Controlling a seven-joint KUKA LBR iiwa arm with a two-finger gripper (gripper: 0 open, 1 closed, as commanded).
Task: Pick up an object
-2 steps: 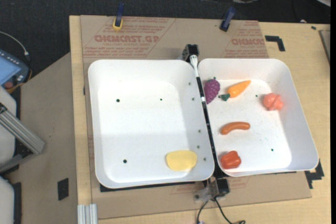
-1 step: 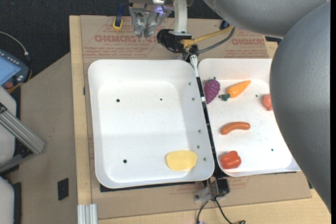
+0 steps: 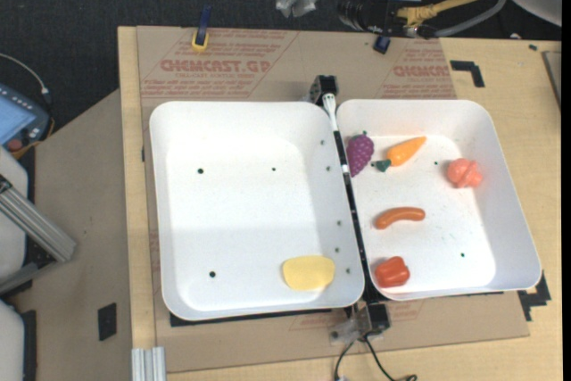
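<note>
The right bin (image 3: 516, 219) holds a purple grape bunch (image 3: 359, 153) against its left wall. Beside the grapes lies an orange carrot (image 3: 406, 150), and a pink lump (image 3: 463, 173) sits near the right wall. In the middle is a brown sausage (image 3: 399, 217), with a red pepper (image 3: 391, 271) at the front left corner. A yellow flat piece (image 3: 308, 272) lies at the front right of the left bin (image 3: 159, 192). My gripper (image 3: 302, 3) hangs high beyond the far edge of the bench, well away from both bins, with nothing seen in it.
The bins rest on a cardboard sheet (image 3: 134, 192). A black clamp (image 3: 323, 89) sits at the far end of the seam between them, and a connector with cables (image 3: 368, 323) at the near end. A blue and yellow clip (image 3: 202, 33) stands at the back left.
</note>
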